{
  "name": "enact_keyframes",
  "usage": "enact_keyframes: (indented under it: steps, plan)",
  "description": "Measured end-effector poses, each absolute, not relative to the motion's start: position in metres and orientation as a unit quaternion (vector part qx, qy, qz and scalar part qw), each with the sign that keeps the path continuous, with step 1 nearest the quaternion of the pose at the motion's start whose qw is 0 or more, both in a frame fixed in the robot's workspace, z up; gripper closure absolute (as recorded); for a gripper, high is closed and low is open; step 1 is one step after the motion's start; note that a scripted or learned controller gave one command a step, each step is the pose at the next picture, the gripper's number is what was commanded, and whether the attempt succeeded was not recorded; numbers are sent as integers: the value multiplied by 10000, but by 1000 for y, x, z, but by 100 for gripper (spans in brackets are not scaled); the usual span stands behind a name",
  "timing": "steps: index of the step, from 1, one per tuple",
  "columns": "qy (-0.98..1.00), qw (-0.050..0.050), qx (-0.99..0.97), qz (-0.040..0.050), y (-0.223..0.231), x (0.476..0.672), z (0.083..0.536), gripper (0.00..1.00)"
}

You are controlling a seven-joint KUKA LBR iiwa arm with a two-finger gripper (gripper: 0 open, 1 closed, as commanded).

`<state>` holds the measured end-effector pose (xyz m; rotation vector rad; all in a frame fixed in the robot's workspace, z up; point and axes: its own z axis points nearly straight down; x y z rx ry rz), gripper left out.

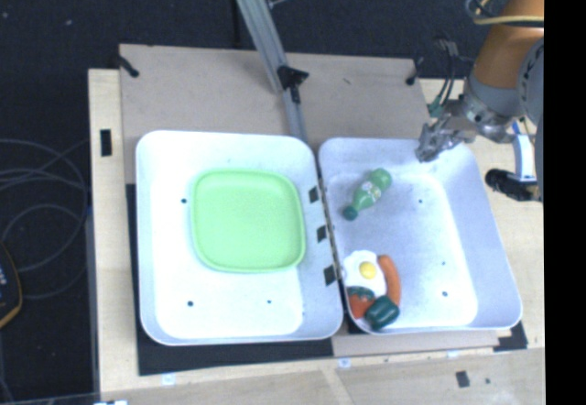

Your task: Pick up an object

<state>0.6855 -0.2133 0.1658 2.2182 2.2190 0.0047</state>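
Observation:
The right bin (pixel 458 238) holds a small green bottle (pixel 367 191) lying on its side near the bin's upper left. At its lower left corner sits a cluster of toy food: a fried egg (pixel 364 269), an orange carrot (pixel 391 276) and a dark green piece (pixel 382 311). My gripper (pixel 430 150) hangs over the bin's upper right edge, well to the right of the bottle, with nothing seen between its fingers.
The left bin (pixel 160 211) carries a light green square plate (pixel 247 219). A grey metal pole (pixel 261 23) slants down to the divider between the bins. The arm's orange band (pixel 506 46) sits at the far right.

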Motion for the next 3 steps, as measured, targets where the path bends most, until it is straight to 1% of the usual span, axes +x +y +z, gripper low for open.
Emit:
enact_keyframes:
  steps: [2,3]
  plan:
    - [7072,22,7070,15,-214,688,258,100]
    - [7077,6,7065,2,-175,672,258,100]
